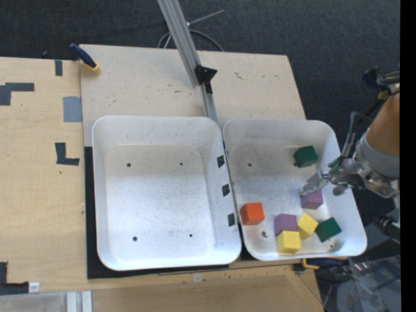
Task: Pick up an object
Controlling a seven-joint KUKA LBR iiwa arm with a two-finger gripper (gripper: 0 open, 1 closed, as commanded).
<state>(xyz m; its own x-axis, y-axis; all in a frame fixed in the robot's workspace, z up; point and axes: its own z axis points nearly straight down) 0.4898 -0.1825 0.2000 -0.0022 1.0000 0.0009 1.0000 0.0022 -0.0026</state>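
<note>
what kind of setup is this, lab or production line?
Likely a lab test bench: two white bins side by side on a taped plywood bench, toy-like coloured blocks in one, the gripper over them.

Arm [383, 142]: one, grey with an orange band above the wrist, entering from the right edge of the view and angled down and leftward. Gripper [313, 187]: metal two-finger type, set at the end of the wrist, pointing left and low; finger spacing not discernible.

The two bins [159, 125] are looking like smooth white plastic — speckled, faintly glossy — while the bench [39, 148] is showing matt pale wood and the pole [177, 25] brushed metal.
</note>
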